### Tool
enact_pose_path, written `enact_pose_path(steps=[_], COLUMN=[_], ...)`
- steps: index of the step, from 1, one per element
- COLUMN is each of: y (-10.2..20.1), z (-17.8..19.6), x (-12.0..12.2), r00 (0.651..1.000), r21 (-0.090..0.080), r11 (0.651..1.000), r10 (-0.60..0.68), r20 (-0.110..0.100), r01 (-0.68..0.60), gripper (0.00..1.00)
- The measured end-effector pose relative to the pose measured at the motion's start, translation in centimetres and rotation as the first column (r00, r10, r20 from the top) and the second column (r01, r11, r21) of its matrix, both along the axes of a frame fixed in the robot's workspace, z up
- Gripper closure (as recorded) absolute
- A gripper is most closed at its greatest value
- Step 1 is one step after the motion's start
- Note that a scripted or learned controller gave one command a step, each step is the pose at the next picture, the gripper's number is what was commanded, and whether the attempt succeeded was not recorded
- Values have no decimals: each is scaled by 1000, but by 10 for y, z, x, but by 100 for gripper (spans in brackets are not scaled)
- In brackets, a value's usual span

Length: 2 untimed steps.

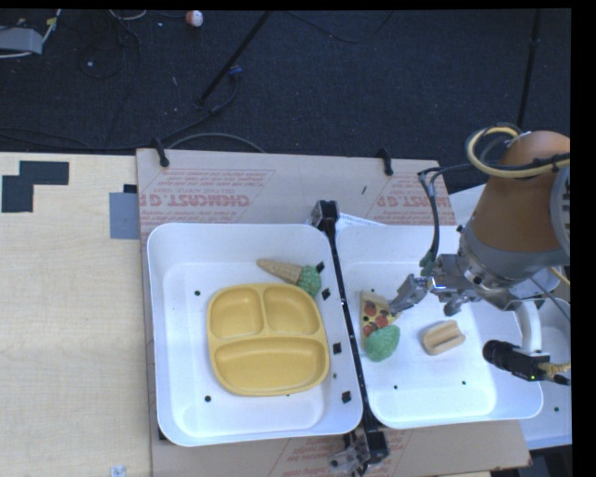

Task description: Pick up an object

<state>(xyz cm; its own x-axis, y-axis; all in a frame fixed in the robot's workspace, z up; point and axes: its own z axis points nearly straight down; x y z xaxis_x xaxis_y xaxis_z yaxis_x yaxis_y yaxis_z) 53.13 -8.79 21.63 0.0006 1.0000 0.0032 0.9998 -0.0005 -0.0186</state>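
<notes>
camera view | end effector [406, 296] hovers just above the pizza slice [374, 313] in the right bin [466, 405], can't tell its state | green lump [382, 343] touches the slice's lower end | slice looks light, stiff, flat, probably slippery, so pinch across its edges

Backdrop, as we record it: dark carpeted floor [307, 84] along the top, crossed by black cables [233, 70]; a small round item [194, 17], possibly a ball, too small for us to identify. Pale wooden tabletop [65, 326] at left, bearing black squares [33, 182] and a grey patch [122, 214]. Brown printed cardboard sheet [242, 191] centre. Lighting even.
</notes>
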Motion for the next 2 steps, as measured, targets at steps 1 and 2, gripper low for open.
enact_pose_path(steps=[1,2], y=[0,0], z=[5,-42], x=[2,-4], r00=[1000,1000], r21=[-1,-1], r11=[1000,1000], r10=[2,1], r20=[10,6], r01=[-2,-1], gripper=[0,0])
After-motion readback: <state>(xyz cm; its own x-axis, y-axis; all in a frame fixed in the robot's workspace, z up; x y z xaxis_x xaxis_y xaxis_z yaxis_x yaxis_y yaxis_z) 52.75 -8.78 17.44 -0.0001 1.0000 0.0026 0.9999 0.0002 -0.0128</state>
